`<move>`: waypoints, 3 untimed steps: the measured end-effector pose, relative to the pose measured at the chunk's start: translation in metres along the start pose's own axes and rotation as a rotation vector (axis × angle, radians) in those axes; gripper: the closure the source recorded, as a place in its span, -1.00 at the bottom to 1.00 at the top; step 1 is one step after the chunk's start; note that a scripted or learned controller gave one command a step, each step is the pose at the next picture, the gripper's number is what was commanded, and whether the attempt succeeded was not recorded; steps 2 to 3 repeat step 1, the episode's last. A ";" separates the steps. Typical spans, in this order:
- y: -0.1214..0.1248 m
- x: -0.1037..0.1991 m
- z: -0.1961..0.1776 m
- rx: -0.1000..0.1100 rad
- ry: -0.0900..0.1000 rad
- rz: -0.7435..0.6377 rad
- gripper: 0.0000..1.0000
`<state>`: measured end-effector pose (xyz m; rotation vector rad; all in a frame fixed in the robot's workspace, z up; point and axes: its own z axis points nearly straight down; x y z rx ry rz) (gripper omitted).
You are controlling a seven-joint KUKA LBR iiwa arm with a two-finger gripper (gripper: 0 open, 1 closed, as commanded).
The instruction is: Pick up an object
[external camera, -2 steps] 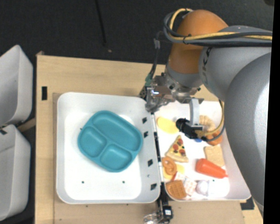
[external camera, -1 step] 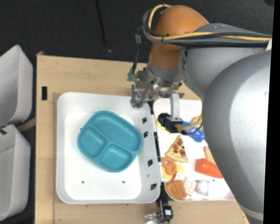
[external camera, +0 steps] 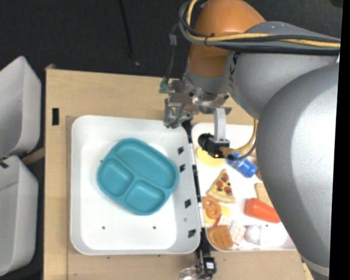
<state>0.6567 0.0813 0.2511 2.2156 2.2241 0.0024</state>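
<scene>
brown waffle toy (external camera: 219,236) at the near edge of the right bin (external camera: 263,245), with a pale pink and white bit (external camera: 238,231) and a white ball (external camera: 253,233) just beside it. a little farther in, a round orange slice (external camera: 211,210), an orange carrot (external camera: 261,210) and a pizza slice (external camera: 222,186), all close together in the same bin. over in the left bin (external camera: 89,220), a blue-green plate (external camera: 138,175) with three dips, flat on the floor, near the middle and apart from the walls. farther back in the right bin, a blue toy (external camera: 242,166) and a yellow shape (external camera: 207,158) toward the far side. farthest of all, the claw (external camera: 176,116), low over the far edge of the left bin, right by the wall between the two bins. spread or pressed together: cannot tell. above it, the orange band (external camera: 218,33) and grey arm (external camera: 299,114).
</scene>
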 end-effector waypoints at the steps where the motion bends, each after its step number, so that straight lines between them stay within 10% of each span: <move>1: -0.004 -0.007 0.007 0.003 -0.002 0.004 1.00; 3: -0.004 -0.007 0.007 0.003 -0.002 0.004 1.00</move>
